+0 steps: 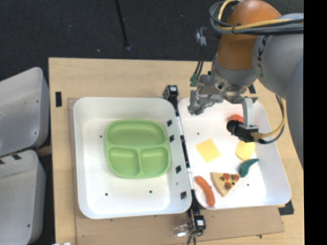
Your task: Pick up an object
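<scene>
My gripper [196, 107] hangs over the far left part of the right bin [271, 185], fingers pointing down, with nothing seen between them. Toy food lies in that bin: a yellow cheese square [208, 150], a second yellow piece [245, 150], a pizza slice [225, 182], a red sausage [205, 190], a dark green pepper [248, 166] and a red piece [235, 119] partly hidden by a black part on the arm. All of these lie nearer the camera than the gripper.
A green divided plate [137, 148] rests in the left bin [89, 198]. A ridge with black clips [179, 147] separates the two bins. The arm's orange band and grey body [245, 40] loom over the right bin's far side.
</scene>
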You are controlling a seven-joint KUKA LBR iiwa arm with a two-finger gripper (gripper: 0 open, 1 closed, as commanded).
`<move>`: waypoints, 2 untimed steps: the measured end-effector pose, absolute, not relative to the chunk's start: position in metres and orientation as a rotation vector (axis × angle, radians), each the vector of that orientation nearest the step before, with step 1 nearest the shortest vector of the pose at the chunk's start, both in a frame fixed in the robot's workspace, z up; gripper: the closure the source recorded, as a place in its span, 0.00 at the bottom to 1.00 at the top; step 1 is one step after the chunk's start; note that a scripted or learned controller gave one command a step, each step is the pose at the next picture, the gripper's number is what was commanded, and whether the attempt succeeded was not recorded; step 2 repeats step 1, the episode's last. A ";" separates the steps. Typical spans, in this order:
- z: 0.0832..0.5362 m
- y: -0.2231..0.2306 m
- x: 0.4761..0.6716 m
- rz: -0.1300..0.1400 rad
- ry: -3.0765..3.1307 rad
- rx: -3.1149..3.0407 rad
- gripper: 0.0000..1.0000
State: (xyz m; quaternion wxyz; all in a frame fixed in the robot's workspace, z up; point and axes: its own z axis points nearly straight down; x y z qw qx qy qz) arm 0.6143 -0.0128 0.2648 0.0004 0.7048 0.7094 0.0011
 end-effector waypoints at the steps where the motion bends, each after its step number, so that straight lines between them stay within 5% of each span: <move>1: 0.268 0.044 0.628 0.004 2.228 2.213 1.00; 2: 0.268 0.044 0.628 0.004 2.228 2.213 1.00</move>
